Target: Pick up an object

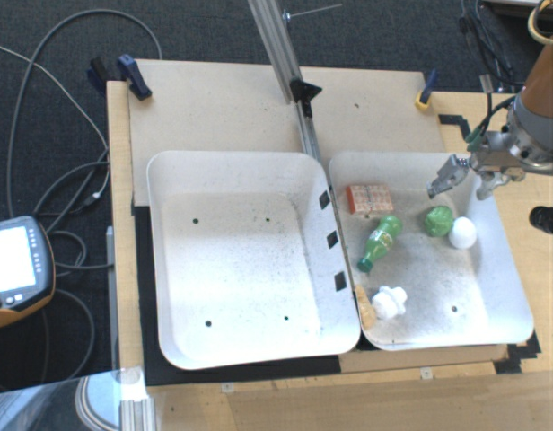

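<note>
Nearest the camera, in the right bin (505,281), a small white object (390,302) lies by the front wall, its shape hard to make out; a tan sliver beside it, against the bin's left wall, is too small to identify. Further in, a green bottle (379,241) lies tilted on its side, and to its right a green ball (439,221) touches a white ball (462,233). Behind the bottle sits a reddish-brown block (368,198), its surface pattern blurred. Above the far right part of this bin hangs the gripper (465,180) — its two fingers are spread apart and nothing sits between them, one fingertip hovering just beyond the green ball. The arm (534,124) is cut off at the right edge. The left bin (169,178) shows only dark specks on its floor. Beyond the bins, a metal pole (272,34) rises out of the top of the view — its upper end cut off.
</note>
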You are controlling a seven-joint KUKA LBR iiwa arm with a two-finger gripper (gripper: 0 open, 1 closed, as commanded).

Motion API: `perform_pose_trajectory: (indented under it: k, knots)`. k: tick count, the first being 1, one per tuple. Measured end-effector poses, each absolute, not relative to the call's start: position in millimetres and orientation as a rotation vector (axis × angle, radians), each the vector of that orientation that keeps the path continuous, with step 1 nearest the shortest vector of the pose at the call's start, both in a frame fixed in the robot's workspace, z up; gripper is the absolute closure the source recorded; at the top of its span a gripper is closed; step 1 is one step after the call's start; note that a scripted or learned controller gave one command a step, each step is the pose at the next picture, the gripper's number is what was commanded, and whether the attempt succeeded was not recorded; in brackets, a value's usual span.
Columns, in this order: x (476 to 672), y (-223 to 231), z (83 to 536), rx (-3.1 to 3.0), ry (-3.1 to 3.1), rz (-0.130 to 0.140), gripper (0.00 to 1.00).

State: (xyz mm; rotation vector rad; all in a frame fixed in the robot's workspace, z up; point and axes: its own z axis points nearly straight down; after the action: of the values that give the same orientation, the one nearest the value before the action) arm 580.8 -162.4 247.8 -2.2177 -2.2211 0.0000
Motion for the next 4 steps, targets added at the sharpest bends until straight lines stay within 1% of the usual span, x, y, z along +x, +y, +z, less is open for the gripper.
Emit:
perform_pose_trajectory:
  k: [1,2,3,4]
  knots:
    - [580.8,-162.4,247.8,-2.218,-2.221,0.0,0.0]
    - [582.2,-154.7,187.3,-2.215,-2.217,0.006,0.0]
    - [579.8,-153.9,144.6,-2.217,-2.217,0.005,0.0]
    - [583.0,-154.7,100.1,-2.224,-2.222,-0.007,0.0]
